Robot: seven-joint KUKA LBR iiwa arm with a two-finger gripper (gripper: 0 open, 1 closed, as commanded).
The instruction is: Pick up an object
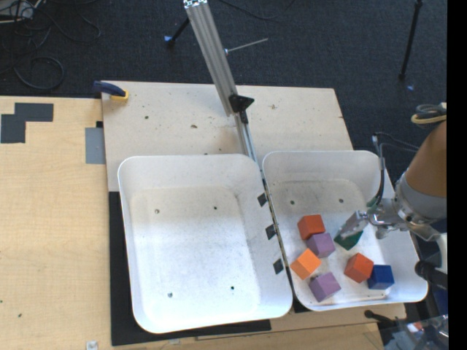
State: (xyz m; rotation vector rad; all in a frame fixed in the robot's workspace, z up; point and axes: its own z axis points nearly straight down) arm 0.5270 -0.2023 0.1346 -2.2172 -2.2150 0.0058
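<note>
In the lower right of the frame, your gripper (353,232) sits low in the right bin (321,168), over a dark green block (350,240); whether it grips it, you cannot tell. The block lies just right of the purple cube (322,244). It looks small, rigid and light: take it across opposite flat faces.

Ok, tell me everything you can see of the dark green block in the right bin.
The dark green block is small and matte, likely foam or painted wood, and looks tilted rather than flat. It lies on the floor of the right white bin, to the right of the red-orange cube and the purple cube and apart from both. The grey gripper sits directly over its upper right part, hiding some of it; whether it is gripped cannot be told.
</note>
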